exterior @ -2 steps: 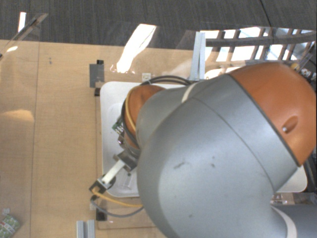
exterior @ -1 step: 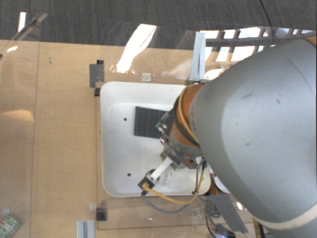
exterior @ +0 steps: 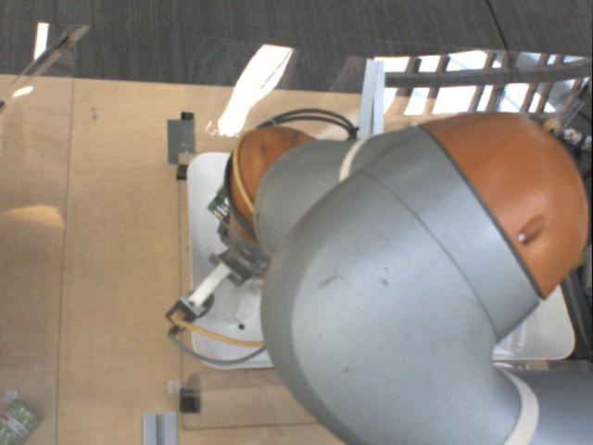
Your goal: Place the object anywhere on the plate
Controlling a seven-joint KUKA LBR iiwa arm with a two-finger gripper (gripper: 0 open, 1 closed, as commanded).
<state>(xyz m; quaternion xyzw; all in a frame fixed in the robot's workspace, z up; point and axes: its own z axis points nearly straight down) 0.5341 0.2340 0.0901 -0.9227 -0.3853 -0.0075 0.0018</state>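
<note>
Grey gripper (exterior: pixel 241 260) is hanging over the white bin (exterior: pixel 202 211) at view left; open or closed, can't tell. Orange band (exterior: pixel 269 151) and grey arm (exterior: pixel 389 295) above it are covering most of both bins, hiding wherever the object and plate are lying.
</note>
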